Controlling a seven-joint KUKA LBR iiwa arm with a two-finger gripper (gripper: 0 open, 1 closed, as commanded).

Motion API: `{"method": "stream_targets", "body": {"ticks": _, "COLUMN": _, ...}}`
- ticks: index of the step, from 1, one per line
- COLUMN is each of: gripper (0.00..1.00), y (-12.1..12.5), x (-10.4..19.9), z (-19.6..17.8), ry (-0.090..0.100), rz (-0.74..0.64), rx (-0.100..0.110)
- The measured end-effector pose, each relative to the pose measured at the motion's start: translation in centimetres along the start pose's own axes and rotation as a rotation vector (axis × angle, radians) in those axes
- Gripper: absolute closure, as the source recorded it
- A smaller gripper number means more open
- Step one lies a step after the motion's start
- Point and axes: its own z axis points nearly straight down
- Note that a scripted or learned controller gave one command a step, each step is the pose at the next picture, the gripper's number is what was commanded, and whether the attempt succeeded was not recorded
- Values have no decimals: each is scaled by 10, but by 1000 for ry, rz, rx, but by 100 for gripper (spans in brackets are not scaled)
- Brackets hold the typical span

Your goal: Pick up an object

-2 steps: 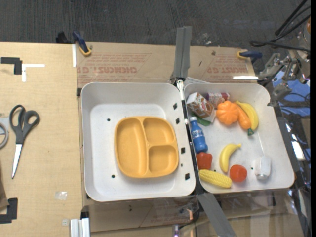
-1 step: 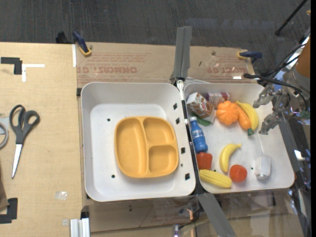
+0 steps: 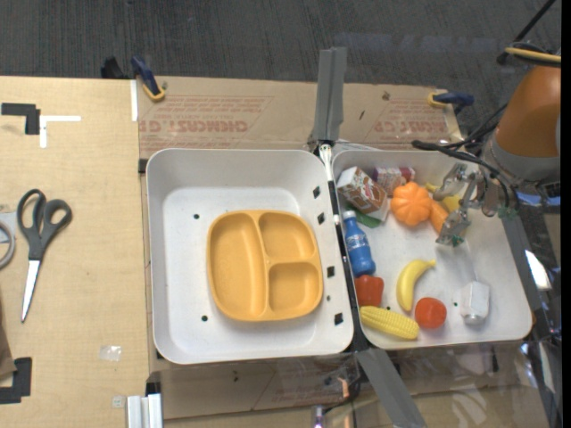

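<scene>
Presently the two-finger gripper (image 3: 457, 214) hangs over the right white bin (image 3: 500, 319) near its back right corner, just beside a small orange plastic pumpkin (image 3: 412, 203); whether its claw is open cannot be told.

Even, bright overhead light fills the scene, leaving the two white bins (image 3: 169, 266) close to washed out and casting only faint, soft shadows beneath the yellow plate (image 3: 265, 264). Dark flooring (image 3: 223, 16) at the top stays dim and grainy. Focus is slightly soft overall, and straight edges bow gently near the frame's borders.
</scene>
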Motion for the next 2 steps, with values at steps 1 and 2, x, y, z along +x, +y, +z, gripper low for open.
{"method": "stream_targets", "body": {"ticks": 1, "gripper": 0, "y": 61, "x": 3, "z": 1, "ry": 2, "rz": 51, "rx": -1}}
{"method": "stream_targets", "body": {"ticks": 2, "gripper": 100, "y": 62, "x": 2, "z": -10, "ry": -3, "rz": 48, "rx": 0}}
